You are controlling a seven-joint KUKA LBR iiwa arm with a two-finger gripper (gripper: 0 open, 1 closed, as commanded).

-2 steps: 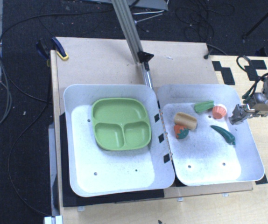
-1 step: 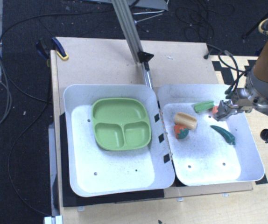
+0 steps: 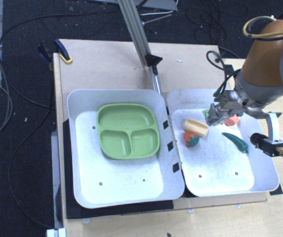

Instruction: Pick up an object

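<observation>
Desk (image 3: 107, 63), light wood, bearing two shallow white bins side by side. Left bin (image 3: 82, 181): one green divided plate (image 3: 128, 131) with three compartments, lying flat toward the far side. Right bin (image 3: 215, 172): one tan roll-shaped object (image 3: 196, 127) near the far left part; one small orange and green object (image 3: 191, 139) touching or just beside it on the near side; one dark green curved object (image 3: 236, 141) to the right, apart from the other two; one red-pink object (image 3: 232, 120) partly hidden beneath the end effector. End effector (image 3: 214, 115): low over the far part of the right bin, just right of the tan roll; cannot tell whether it is apart, together or clamped on anything. Arm (image 3: 265, 58): grey with orange band, entering from the right.
</observation>
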